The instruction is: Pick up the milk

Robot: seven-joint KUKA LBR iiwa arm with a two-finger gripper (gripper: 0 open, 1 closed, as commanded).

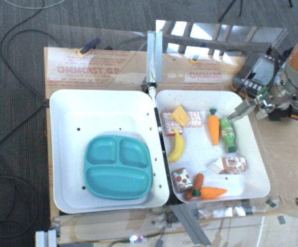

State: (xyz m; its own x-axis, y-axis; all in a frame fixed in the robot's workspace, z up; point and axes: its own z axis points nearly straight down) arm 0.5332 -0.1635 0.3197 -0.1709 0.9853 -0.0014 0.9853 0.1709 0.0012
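Claw (241,110) at right bin's (251,153) upper right edge, holding nothing; finger spread can't be told. Lower right: one milk carton (230,164). Two carrots (213,128).

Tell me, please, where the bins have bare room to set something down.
Left bin: bare floor above the teal divided tray. Right bin: small gap between banana, carrot and milk carton; its lower left and upper row are crowded.
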